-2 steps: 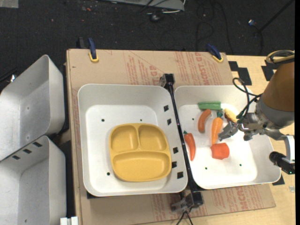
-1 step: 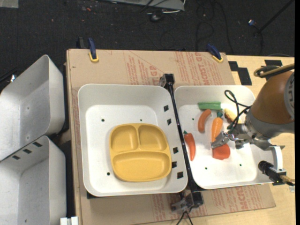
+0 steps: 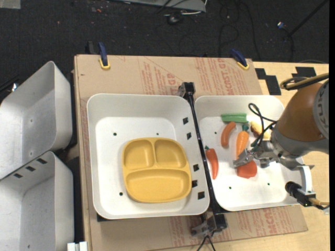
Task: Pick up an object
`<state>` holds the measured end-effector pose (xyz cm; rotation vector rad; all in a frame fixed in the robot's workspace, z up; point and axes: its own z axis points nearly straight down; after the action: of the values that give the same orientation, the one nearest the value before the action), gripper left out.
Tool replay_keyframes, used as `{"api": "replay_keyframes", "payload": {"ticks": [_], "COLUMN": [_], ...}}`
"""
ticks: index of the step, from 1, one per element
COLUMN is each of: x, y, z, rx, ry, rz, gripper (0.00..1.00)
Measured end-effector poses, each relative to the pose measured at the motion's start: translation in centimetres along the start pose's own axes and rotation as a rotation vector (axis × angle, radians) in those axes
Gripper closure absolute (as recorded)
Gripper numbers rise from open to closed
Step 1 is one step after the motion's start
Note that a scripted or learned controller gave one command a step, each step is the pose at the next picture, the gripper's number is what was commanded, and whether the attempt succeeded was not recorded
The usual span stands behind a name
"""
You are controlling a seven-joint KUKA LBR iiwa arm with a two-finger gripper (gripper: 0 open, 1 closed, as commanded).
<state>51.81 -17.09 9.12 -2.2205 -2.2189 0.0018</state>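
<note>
Two shallow white bins sit side by side on a desk. A yellow divided plate [image 3: 156, 170] lies in the left bin [image 3: 99, 140]. The right bin [image 3: 230, 203] holds toy food: a red piece [image 3: 247, 170], two orange carrots [image 3: 228, 133] [image 3: 242, 141], a red pepper [image 3: 212, 162] by the divider, and a green piece [image 3: 234, 118]. The arm reaches in from the right, its gripper [image 3: 246, 161] low over the red piece and touching or nearly touching it. Whether the jaws are apart or together cannot be told from here. Likely risks: the closer carrot lies just beside the red piece, so the jaws might nudge it or catch both; the grasp could also slip off the rounded piece and come up with nothing.
</note>
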Motion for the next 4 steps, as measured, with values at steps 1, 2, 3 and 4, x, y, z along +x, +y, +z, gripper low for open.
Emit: {"api": "replay_keyframes", "payload": {"ticks": [1,2,3,4], "x": [0.0,0.1,0.8,0.4], "y": [0.1,-0.7,0.0,-0.1], "z": [-1.1,-5.7,-11.4,-15.8], "rx": [-0.003,-0.006,-0.008,-0.008], "ry": [-0.001,-0.002,-0.003,-0.003], "rz": [0.001,0.0,-0.004,-0.003], "gripper": [1.0,1.0,1.0,1.0]}}
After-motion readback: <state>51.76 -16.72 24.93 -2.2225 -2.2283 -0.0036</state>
